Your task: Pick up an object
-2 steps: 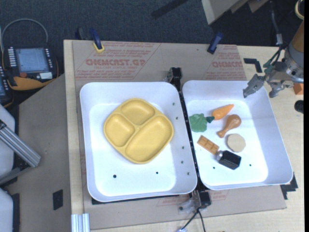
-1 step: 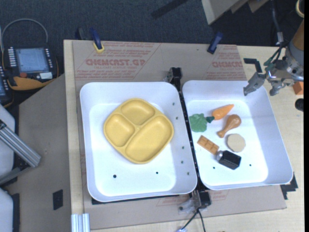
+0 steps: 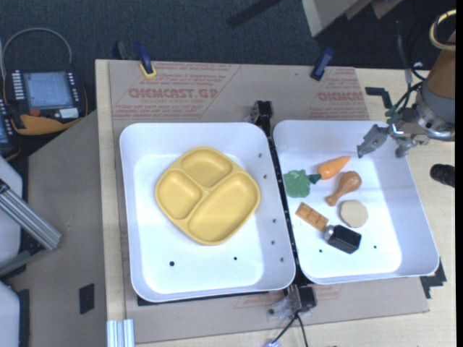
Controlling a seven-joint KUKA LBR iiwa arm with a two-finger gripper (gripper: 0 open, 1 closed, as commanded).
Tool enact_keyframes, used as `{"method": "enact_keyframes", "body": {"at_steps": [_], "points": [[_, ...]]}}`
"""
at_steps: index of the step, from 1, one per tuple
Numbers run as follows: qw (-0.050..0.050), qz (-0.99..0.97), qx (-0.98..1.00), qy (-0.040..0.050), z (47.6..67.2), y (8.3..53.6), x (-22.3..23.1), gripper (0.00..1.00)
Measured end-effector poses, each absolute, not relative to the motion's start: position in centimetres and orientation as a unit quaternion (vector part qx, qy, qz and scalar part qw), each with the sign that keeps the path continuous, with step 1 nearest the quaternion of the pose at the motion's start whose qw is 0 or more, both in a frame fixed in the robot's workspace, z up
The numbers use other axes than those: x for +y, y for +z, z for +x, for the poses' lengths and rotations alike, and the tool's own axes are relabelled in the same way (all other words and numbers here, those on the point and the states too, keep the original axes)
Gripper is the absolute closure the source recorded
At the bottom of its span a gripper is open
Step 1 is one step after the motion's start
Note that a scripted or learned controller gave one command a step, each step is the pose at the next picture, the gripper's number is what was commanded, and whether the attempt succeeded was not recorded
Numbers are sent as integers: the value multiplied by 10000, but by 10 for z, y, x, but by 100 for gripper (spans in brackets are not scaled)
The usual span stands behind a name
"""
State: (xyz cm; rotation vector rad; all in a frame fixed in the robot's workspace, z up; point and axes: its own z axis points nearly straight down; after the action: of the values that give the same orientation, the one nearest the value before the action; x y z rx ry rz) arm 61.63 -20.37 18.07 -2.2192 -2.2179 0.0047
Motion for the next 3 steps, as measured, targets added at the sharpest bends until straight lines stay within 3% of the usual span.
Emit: {"method": "enact_keyframes", "body": {"at_steps": [2,3], "points": [[21,-7066,-7076,12,622,82,-200,0],[-8,-7063,-7079,-4,624,96,-200,100]]}}
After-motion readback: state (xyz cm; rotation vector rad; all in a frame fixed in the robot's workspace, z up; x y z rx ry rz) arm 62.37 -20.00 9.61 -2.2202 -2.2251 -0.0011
